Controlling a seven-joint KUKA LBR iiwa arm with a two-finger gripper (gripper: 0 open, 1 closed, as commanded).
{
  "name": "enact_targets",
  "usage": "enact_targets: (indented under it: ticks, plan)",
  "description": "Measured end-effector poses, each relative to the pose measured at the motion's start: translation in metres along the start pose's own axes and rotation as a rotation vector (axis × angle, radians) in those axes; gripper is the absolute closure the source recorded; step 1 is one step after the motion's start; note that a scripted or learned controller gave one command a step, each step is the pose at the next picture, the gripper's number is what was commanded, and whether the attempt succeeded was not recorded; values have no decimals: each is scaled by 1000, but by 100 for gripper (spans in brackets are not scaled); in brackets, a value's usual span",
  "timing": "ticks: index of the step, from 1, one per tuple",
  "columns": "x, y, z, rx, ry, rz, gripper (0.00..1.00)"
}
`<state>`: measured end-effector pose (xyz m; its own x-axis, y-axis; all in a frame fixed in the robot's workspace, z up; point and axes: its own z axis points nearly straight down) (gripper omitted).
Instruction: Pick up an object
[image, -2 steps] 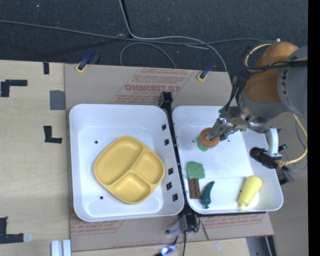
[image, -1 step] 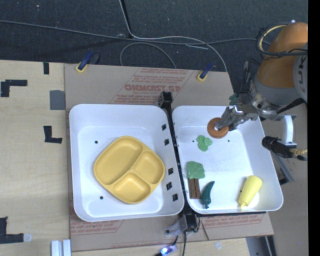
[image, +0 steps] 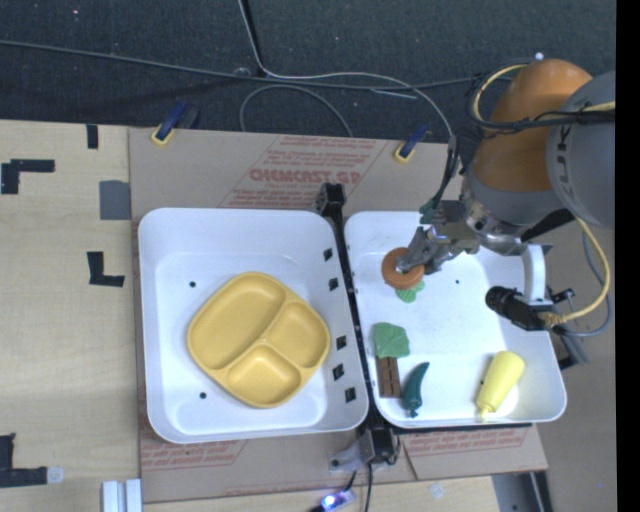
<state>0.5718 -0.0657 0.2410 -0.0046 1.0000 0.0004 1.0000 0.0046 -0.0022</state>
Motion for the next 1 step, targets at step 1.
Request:
enact_targets:
  ticks: [1]
  plan:
    - [48, -5, 14, 1, 1, -1, 100]
